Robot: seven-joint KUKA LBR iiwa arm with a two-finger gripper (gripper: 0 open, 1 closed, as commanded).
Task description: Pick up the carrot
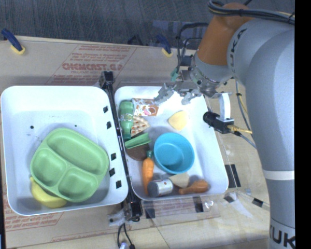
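The carrot [147, 172] is a short orange piece lying in the right bin [213, 139], near its front left, between the blue bowl [173, 153] and the bin's left wall. A silver can [159, 187] touches its near end. My gripper [175, 95] hangs over the back of the right bin, well behind the carrot and above the bin floor. Its fingers [163, 94] are spread open with nothing between them.
The right bin also holds a yellow wedge [179, 120], a green bottle [126, 115], a snack packet [144, 108], a waffle [139, 124], a beige lump [180, 179] and an orange-brown piece [195, 187]. In the left bin [20, 108] a green divided plate [70, 164] lies over a yellow object [45, 196].
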